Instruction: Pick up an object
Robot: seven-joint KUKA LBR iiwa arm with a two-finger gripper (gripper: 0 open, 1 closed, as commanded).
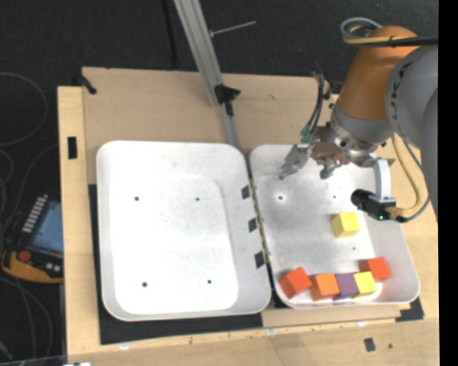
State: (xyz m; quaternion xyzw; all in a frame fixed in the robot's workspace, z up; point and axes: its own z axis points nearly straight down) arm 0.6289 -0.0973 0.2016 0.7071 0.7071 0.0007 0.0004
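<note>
My gripper hangs over the far part of the right bin, its two fingers spread apart with nothing between them. A yellow cube lies by itself in the middle right of that bin, nearer the camera than the gripper and to its right. Along the bin's near rim sit an orange-red block, an orange cube, a purple cube, a yellow cube and a red-orange block.
The left bin lies beside the right one, joined by black clips. A slanted metal pole rises behind the bins. A black sensor on a cable hangs near the wrist. Cables and a pendant lie off the bench at left.
</note>
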